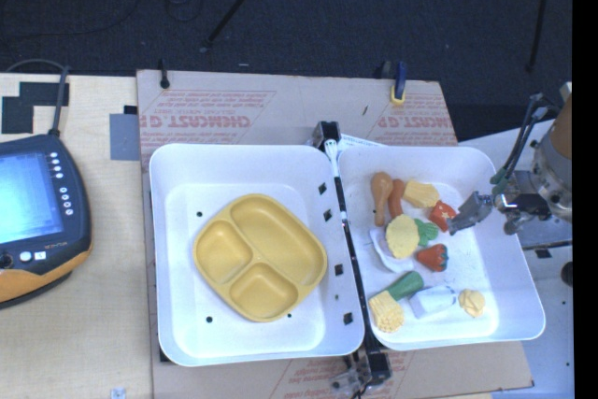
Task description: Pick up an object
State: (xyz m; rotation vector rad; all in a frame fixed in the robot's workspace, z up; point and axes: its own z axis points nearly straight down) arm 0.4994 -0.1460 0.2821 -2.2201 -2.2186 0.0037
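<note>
The right bin (509,304) holds several toy foods: a brown drumstick (380,191), a yellow wedge (420,193), a small red piece (441,214), a round yellow piece (403,236), a red pepper (432,257), a green cucumber (405,285) and a corn cob (386,311). My gripper (470,211) reaches in from the right edge and sits low over the bin's upper right part, just right of the small red piece. Nothing visibly hangs from it.
The left bin (177,201) holds a yellow divided plate (260,255). A small yellow item (472,302) and a pale white-blue item (434,302) lie near the right bin's front. A tablet-like pendant (37,210) rests at the bench's left.
</note>
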